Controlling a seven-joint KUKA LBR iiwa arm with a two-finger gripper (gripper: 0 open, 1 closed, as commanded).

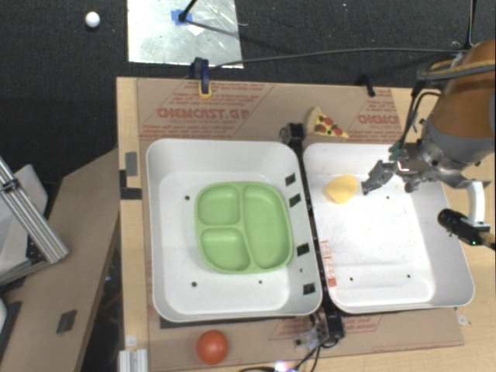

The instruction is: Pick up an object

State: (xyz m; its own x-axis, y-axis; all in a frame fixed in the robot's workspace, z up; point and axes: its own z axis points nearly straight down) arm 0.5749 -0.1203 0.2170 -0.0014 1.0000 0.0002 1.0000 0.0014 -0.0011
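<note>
- A green divided tray [242,226] lies in the middle of the left bin [167,208].
- A pizza-slice toy [327,123] rests on the tabletop [256,107] by the right bin's [403,277] far-left corner.
- An orange-red ball [212,346] sits at the tabletop's near edge, below the left bin.
- A blue-and-yellow clamp [201,77] grips the tabletop's far edge.
- A small white ball [93,19] lies on the dark floor beyond, near a silvery sheet [182,22].
</note>
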